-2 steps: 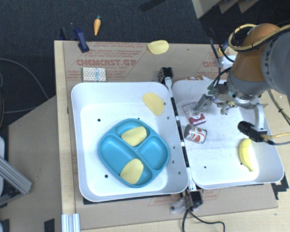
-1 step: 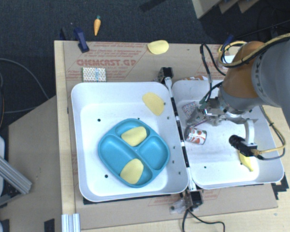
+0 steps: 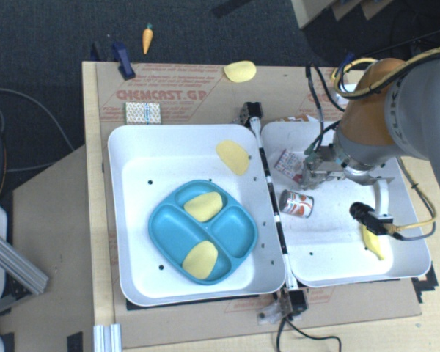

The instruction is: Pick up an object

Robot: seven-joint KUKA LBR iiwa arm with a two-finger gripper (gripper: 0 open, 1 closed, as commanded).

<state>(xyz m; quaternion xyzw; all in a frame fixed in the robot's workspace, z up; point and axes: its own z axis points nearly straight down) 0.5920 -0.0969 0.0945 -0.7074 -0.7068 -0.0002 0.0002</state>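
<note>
- Hovering low over the right bin [image 3: 330,254], the hand [image 3: 313,169] is placed just behind and to the right of the small can [image 3: 297,204]; whether it is wide or narrow cannot be told.
- The can, lying on its side, is judged the likeliest thing to be picked, since it lies nearest the hand.
- A crumpled wrapper [image 3: 286,160] just behind the can could be caught instead.
- A yellow piece [image 3: 375,245] is seen well right of the can, and a blue plate [image 3: 169,229] left of it.
</note>
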